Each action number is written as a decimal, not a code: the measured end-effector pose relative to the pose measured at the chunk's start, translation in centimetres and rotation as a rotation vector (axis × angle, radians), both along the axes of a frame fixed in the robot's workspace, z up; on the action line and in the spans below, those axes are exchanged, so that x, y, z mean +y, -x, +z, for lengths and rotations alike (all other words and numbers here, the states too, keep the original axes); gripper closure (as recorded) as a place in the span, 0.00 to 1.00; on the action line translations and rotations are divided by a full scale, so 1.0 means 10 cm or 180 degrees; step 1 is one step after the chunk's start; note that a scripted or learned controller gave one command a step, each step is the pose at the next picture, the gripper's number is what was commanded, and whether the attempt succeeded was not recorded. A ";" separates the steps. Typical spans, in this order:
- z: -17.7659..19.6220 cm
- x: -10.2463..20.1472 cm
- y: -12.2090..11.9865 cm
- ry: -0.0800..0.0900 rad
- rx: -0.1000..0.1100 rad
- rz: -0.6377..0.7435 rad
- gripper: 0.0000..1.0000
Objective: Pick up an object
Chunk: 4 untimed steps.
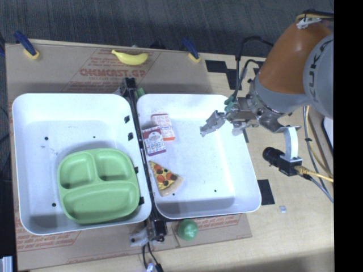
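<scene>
From the green tray in the left bin, look right to 2 small cartons and a pizza slice toy, then lower your empty, slightly parted gripper squarely over 1 carton.

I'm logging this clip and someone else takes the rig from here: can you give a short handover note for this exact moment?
Hand: hovering over the upper middle of the right bin, nothing visible between its fingers; whether they are open or shut can't be told.
Things: two small red-and-white cartons and a pizza slice toy lie along the right bin's left side. A green divided plate sits in the left bin. A banana and a green ball lie outside the bins.
Done: nothing picked yet.
Left: grasp one object and lift it.
</scene>
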<state>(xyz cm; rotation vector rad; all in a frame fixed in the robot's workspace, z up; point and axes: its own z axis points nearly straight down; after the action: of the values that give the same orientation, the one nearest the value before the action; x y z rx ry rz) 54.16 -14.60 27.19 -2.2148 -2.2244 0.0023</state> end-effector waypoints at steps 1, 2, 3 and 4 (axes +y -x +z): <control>0.00 0.00 0.00 0.0000 0.0000 0.0000 0.00; 0.00 0.00 0.00 0.0000 0.0000 0.0000 0.00; 0.00 0.00 0.00 0.0000 0.0000 0.0000 0.00; 0.00 0.00 0.00 0.0000 0.0000 0.0000 0.00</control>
<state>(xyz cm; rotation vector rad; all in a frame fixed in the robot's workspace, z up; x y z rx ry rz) 54.15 -14.60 27.19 -2.2148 -2.2244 0.0024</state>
